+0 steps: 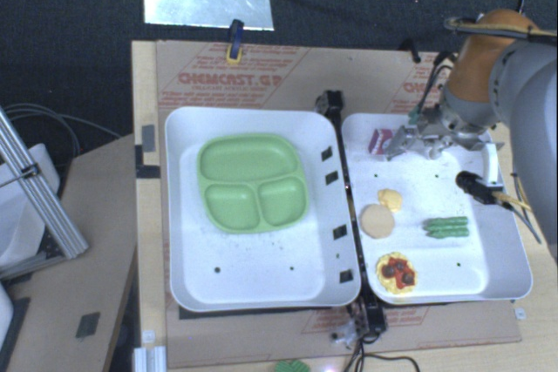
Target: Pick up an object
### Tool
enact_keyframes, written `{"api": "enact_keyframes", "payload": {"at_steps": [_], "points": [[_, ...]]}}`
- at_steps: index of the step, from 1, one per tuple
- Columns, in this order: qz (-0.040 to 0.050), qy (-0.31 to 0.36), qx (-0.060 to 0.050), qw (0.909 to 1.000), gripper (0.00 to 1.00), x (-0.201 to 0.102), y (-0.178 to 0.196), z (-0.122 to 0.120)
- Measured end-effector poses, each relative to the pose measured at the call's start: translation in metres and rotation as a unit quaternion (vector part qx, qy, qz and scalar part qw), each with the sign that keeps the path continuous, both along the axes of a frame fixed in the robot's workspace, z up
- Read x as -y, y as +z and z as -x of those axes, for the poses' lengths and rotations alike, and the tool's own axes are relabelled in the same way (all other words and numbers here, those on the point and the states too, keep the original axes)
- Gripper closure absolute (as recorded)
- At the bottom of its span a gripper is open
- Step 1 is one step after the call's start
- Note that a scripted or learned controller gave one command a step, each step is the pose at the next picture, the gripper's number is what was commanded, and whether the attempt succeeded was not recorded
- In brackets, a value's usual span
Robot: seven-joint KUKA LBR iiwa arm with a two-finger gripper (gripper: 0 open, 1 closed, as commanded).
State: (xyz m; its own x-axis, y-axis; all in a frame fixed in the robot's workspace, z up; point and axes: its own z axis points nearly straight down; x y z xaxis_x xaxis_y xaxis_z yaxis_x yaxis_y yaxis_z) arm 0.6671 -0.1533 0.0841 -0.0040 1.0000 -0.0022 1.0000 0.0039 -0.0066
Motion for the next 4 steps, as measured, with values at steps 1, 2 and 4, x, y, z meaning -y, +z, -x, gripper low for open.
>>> {"api": "enact_keyframes", "payload": {"at_steps": [1,2,4], "points": [[0.0002,0.000,0.000,1.0000,0.00,-0.002,0.000,0.000],[-0.0016,-0.001,0.000,1.0000,0.00,0.015,0.000,0.000],[0.0003,0.000,0.000,1.0000,0.00,0.004,0.000,0.000]]}}
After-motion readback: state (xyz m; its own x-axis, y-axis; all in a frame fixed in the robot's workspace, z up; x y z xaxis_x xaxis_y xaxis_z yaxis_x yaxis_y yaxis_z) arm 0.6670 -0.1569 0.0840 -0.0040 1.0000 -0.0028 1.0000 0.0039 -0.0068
